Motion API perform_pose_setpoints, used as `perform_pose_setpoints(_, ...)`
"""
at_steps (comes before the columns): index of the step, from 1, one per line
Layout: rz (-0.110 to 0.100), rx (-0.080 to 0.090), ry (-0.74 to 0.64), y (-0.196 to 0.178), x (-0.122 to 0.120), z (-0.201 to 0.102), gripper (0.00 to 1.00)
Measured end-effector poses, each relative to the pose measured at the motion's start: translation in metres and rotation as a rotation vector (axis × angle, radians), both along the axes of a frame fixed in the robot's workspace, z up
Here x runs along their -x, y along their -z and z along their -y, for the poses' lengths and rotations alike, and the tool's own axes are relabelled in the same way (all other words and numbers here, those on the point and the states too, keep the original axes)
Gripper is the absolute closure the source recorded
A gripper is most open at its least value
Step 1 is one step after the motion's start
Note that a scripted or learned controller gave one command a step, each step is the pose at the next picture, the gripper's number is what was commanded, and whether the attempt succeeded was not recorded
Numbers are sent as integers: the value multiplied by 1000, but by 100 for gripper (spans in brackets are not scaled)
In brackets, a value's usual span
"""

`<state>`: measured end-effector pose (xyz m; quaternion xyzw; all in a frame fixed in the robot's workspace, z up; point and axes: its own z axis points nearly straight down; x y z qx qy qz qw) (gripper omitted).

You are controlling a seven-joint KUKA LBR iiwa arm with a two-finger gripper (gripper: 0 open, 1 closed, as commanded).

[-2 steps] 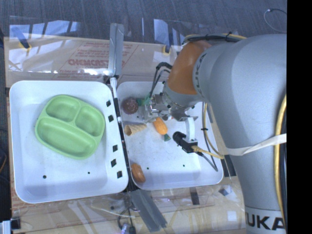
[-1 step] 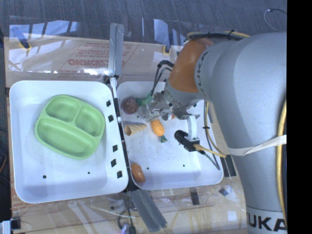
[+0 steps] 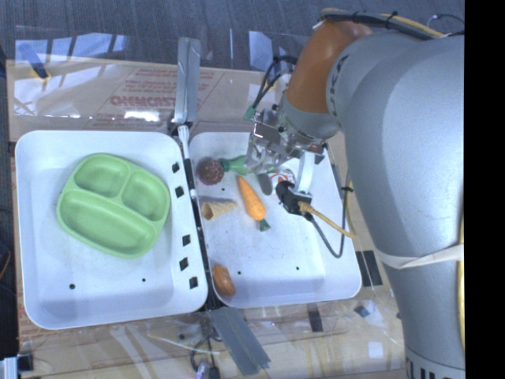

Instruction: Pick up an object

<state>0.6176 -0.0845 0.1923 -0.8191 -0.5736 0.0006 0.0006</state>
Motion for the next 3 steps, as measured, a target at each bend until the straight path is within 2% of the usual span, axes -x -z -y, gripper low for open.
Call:
perform_pose_setpoints(1,-1,-1,0,0,0,0,0)
perform_pose_setpoints(2,-4,0,-3,102,27,33,0)
perform_pose_setpoints(3,-7,-2,-5,92,27,32,100)
